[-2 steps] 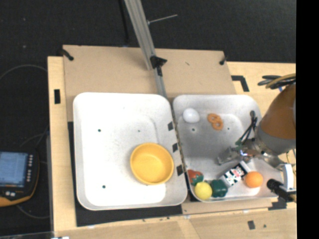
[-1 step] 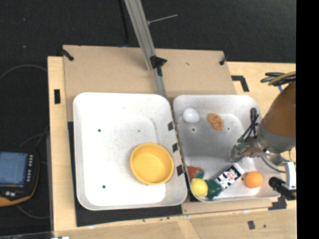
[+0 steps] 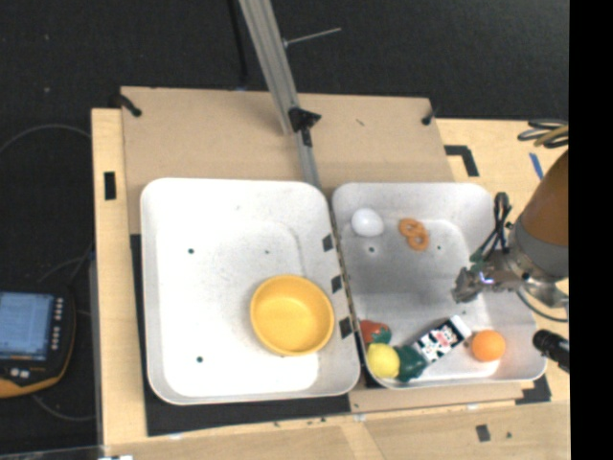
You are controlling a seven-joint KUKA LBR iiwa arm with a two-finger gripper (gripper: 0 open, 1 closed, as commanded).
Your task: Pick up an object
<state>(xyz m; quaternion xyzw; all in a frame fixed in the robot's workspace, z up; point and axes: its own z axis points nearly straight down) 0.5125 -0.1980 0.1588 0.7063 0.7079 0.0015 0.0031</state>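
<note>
The arm (image 3: 548,220) is seen reaching in over the right bin (image 3: 383,209), with its gripper (image 3: 469,284) low above the floor of that bin; whether it is open cannot be told, and nothing is seen held. The right bin stands on a brown bench (image 3: 211,137), beside the left bin (image 3: 192,218). In the right bin, along its near wall, an orange ball (image 3: 488,345) lies.
</note>
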